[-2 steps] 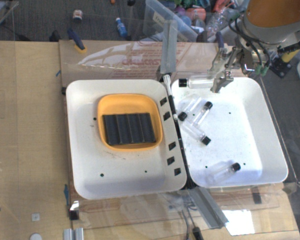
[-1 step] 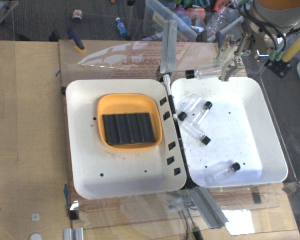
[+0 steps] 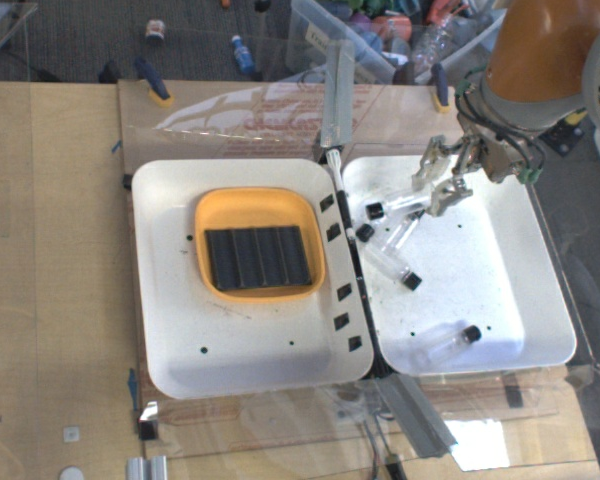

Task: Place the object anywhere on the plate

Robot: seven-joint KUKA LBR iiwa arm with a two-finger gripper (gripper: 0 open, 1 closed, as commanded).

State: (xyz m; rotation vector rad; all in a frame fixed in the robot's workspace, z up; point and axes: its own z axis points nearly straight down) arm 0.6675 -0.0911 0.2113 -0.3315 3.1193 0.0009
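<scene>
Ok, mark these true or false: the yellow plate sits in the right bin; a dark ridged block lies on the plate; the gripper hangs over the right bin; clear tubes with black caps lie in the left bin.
1. The yellow plate sits in the right bin: false, it is in the left bin.
2. A dark ridged block lies on the plate: true.
3. The gripper hangs over the right bin: true.
4. Clear tubes with black caps lie in the left bin: false, they lie in the right bin.

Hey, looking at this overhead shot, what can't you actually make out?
- Gripper: fingers see-through against the white right bin; open or shut unclear.
- Clear objects in that bin: too faint to identify.
- Dark slab on the plate: too small to identify.
- Arm: cut by the top edge.
</scene>
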